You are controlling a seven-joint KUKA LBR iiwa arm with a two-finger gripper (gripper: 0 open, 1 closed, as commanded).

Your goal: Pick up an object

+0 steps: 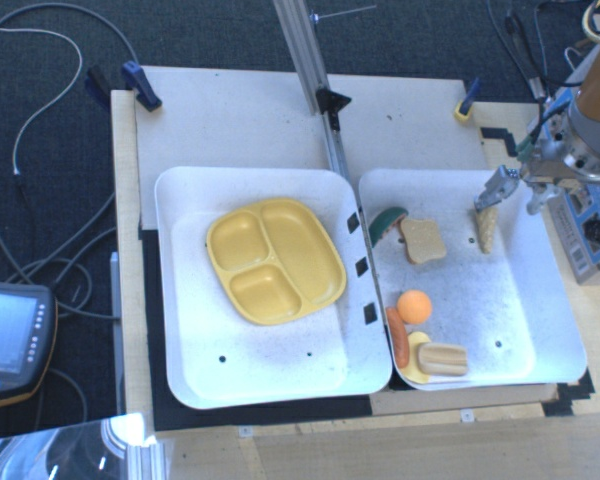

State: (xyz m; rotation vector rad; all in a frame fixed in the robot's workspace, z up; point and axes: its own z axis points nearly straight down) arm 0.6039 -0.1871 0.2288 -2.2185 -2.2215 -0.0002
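Firstly, right bin [540, 348], white, shallow. Arm's gripper [515, 190] over its upper right part, fingers spread a little apart, nothing seen between them. Bread slice [423, 240] lying well left of the gripper; a tan, elongated piece [486, 230] just below the left fingertip, contact not discernible. Orange [414, 307], carrot [399, 336] and a beige block [442, 359] near the bin's lower left corner. Left bin [180, 368]: yellow divided plate [274, 260].

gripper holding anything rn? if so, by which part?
Cannot be told. The tool hangs at the right bin's upper right, just above a pale tan piece, but the view doesn't show that piece between its fingers.
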